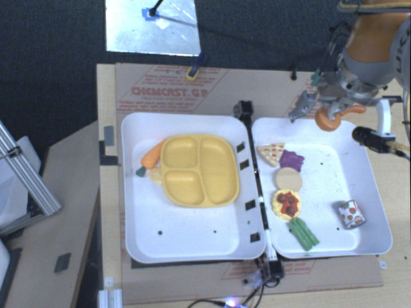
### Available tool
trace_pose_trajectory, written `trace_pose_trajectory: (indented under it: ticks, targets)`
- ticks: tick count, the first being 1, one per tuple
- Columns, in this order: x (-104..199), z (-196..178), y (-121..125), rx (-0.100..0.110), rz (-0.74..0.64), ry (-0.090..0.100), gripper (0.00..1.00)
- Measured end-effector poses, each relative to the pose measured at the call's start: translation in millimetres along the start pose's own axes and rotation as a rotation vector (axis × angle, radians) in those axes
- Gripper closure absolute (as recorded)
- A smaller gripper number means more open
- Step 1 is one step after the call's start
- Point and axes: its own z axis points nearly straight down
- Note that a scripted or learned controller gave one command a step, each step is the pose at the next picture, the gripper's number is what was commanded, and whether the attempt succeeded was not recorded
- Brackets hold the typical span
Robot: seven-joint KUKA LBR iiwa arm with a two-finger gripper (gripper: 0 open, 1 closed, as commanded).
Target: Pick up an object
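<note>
A camera looks down at a slant on a tan surface (77,172) carrying two shallow white bins side by side. The left bin (138,236) holds a yellow divided plate (196,171) near its middle, with a toy carrot (151,154) lying at the plate's upper left edge, touching it, green end toward the lower left. The right bin (369,191) holds several toy foods toward its left half: a pizza slice (271,152) near the top, a purple piece (292,160) just beside it on the right, a round beige piece (289,180) below those, a yellow piece with red topping (286,203) under that, and a green vegetable (303,233) at the bottom. A small red and white patterned packet (350,214) lies well apart, toward the bin's lower right. In the upper right of the frame the grey and orange arm (376,34) reaches in, and its gripper (307,104) hangs above the top edge of the right bin. An orange ring-shaped object (329,119) sits just beside the gripper's right; whether the fingers are open, closed or holding it cannot be told.
</note>
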Motion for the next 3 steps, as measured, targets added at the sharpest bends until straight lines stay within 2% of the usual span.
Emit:
trace_pose_trajectory:
  ticks: [1,2,3]
  targets:
    - [0.2,-7.6,1.8,-0.012,-0.002,-0.001,0.0]
    - [1.6,55.2,1.9,-0.008,0.0,-0.001,0.0]
    - [4.6,105.2,12.7,-0.01,-0.004,-0.001,0.0]
